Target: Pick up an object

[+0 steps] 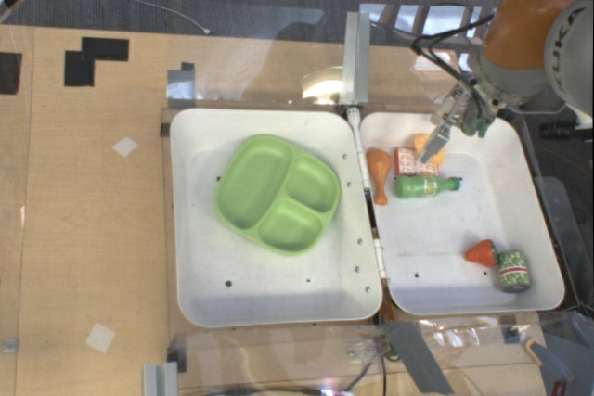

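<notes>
My gripper point(433, 150) hangs over the far part of the right bin point(529, 199), its fingers pointing down at a cluster of toys. Beneath the tips lie a small red-and-white box point(406, 161) and a yellow piece point(422, 144). A green bottle point(425, 186) lies on its side just in front of them, and an orange drumstick-shaped toy point(380, 172) rests by the bin's left wall. A red strawberry-like toy point(480, 252) and a small green-labelled can point(512, 270) sit at the near right corner. Nothing shows between the fingers.
The left bin point(195, 283) holds a green divided plate point(278, 193). A metal post point(355, 60) rises behind the seam between the bins. The arm's orange band point(529, 14) is at the upper right.
</notes>
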`<state>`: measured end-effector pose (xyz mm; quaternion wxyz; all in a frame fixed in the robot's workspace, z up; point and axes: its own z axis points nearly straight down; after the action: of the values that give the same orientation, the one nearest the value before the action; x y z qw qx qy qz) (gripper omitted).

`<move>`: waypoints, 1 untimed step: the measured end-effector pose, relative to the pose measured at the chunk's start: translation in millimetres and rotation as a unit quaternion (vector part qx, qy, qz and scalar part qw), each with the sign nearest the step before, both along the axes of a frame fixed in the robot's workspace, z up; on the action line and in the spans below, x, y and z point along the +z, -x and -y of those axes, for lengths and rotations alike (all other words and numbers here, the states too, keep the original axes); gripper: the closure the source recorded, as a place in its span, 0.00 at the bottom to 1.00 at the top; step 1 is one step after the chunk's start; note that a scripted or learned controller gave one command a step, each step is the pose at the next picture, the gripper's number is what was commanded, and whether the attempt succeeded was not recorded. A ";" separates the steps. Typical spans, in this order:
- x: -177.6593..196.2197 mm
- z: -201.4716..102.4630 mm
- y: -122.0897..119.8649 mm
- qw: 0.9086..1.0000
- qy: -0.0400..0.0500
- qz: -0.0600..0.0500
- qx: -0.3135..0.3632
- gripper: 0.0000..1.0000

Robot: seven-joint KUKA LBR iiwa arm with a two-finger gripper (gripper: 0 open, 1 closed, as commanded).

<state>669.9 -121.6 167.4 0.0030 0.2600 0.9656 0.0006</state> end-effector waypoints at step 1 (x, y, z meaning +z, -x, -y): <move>-68.5 -21.2 7.3 0.991 0.001 0.002 0.136 0.00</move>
<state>662.7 -100.4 99.0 0.0055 0.1258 0.9920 0.0002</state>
